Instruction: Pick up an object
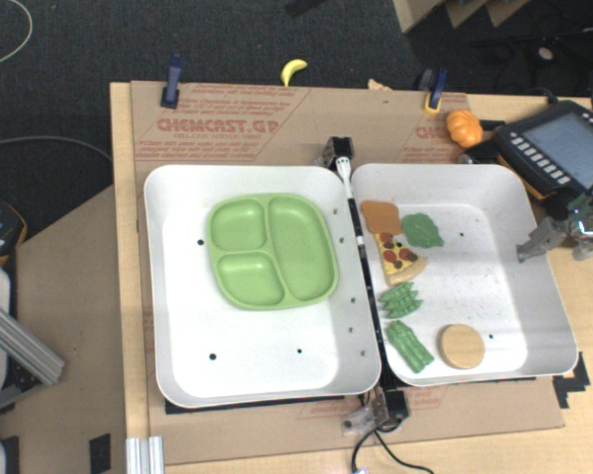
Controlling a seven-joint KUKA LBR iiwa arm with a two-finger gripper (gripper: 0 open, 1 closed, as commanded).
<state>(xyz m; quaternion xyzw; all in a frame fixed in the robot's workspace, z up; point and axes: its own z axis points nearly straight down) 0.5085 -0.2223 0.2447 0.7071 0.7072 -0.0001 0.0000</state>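
Note:
Several toy foods lie in the right bin (pixel 504 294). A brown toast slice (pixel 380 214), a pizza slice (pixel 398 257) and a green leaf (pixel 421 230) sit near its left wall. Below them lie a bunch of green beans (pixel 400 299), another green vegetable (pixel 410 346) and a round tan cookie (pixel 463 346). My gripper (pixel 553 250) hangs at the right bin's right rim, far from the food. It is open, with nothing between its fingers.
The left bin (pixel 178 344) holds a green divided plate (pixel 273 251). A black pendant (pixel 553 151) and a small orange fruit (pixel 464 127) rest beyond the right bin's back right corner. Clamps and a yellow banana (pixel 293 70) mark the bench's back edge.

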